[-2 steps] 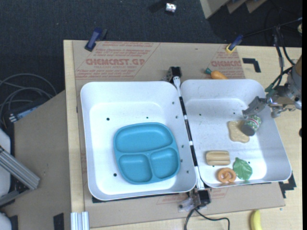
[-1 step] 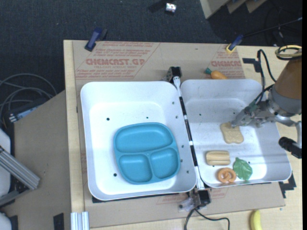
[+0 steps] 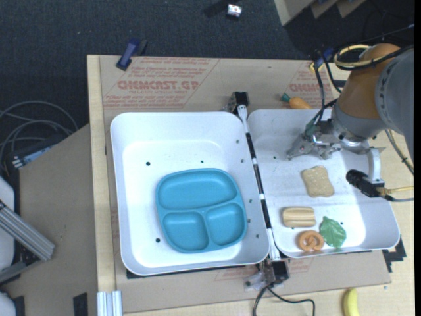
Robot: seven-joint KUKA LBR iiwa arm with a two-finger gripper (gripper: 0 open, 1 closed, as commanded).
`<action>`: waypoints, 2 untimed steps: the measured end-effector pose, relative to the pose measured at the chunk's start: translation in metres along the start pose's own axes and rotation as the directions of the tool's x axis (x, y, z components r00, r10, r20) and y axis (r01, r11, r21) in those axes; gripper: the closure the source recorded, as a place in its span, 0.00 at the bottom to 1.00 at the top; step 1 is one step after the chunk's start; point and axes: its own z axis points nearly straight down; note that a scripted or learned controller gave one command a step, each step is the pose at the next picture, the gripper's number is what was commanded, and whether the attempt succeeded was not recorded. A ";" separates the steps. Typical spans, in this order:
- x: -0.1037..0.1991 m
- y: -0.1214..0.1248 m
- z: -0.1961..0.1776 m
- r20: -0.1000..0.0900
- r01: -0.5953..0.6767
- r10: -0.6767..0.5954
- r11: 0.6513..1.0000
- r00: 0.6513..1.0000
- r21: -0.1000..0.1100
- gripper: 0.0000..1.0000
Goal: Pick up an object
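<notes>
Hand (image 3: 314,145) low in right bin (image 3: 276,176), finger state can't be told, nothing seen held; cracker (image 3: 318,182) just beside it, bun (image 3: 298,216), pretzel (image 3: 310,241) and leaf (image 3: 333,232) nearer the front rim — risk: closing short of the cracker, grabbing nothing.

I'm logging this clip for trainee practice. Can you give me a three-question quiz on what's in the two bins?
1. True or false: the blue divided plate lies in the left bin.
2. Which item lies nearest the end effector? A) cracker B) green leaf C) pretzel
3. Fill in: the bread roll lies in the ____ bin.

Key: 1 true; 2 A; 3 right.
</notes>
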 end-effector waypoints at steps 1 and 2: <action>-0.001 -0.047 0.000 0.000 -0.002 0.002 1.000 1.000 0.005 0.00; -0.001 -0.046 -0.010 0.001 -0.002 0.002 1.000 1.000 0.002 1.00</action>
